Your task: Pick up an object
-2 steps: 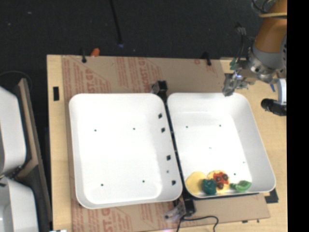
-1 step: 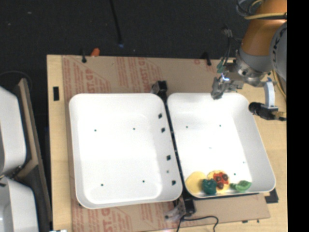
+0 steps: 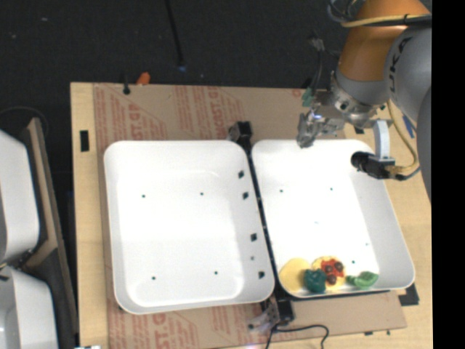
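Camera view, from above at a slant.

Bins: two, white and shallow, side by side on a brown cardboard sheet (image 3: 182, 111) over a wooden bench (image 3: 83, 217). Left bin (image 3: 182, 224): bare white floor with a few small dark dots. Right bin (image 3: 327, 202): holds every loose object.

Objects: four, clustered at the near edge of the right bin. One pale yellow disc (image 3: 293, 273), leftmost. One teal lump (image 3: 314, 281) just beside it. One red and dark piece (image 3: 333, 267) touching or overlapping the teal lump; the blur does not settle which. One green piece (image 3: 362, 278), rightmost, close to the bin's near right corner.

Arm: one, grey with an orange band (image 3: 370, 38), entering from the right. Gripper (image 3: 308, 138): one, hanging over the far rim of the right bin near its left corner, well apart from the cluster. Finger state: cannot tell, the tips are small and dim; nothing visible between them.

Open room: most of the right bin's floor lies bare between gripper and cluster.

Surroundings: a row of black clips (image 3: 251, 195) along the seam between the bins; a black fitting (image 3: 367, 163) on the right bin's far right rim; a dark cable (image 3: 171, 17) on the black floor beyond the bench; white trays (image 3: 18, 187) at the left edge.
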`<state>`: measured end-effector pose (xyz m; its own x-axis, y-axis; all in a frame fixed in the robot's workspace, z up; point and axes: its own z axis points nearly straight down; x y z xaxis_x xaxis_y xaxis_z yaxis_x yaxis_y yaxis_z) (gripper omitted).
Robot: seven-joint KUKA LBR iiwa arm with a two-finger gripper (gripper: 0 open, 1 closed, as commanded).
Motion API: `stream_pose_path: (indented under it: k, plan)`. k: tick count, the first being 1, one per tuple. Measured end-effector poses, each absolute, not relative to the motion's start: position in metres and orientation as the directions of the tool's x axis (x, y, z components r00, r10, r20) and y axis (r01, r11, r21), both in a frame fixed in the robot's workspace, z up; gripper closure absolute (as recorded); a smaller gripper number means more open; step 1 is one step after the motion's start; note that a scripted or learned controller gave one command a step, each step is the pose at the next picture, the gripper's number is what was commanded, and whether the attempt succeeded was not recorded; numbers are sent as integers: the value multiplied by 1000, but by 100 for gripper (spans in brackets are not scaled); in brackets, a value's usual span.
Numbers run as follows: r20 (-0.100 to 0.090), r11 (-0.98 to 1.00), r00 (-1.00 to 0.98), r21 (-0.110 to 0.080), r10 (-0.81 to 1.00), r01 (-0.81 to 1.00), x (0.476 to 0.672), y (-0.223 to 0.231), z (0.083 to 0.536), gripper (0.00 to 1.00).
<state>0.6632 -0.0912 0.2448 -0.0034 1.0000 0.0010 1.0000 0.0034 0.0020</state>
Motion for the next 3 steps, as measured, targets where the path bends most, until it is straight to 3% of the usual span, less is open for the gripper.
stream_pose_path:
  k: [3]
  plan:
    - [1, 4, -4, 1, 1000, 1000, 665, 67, 239, 100]
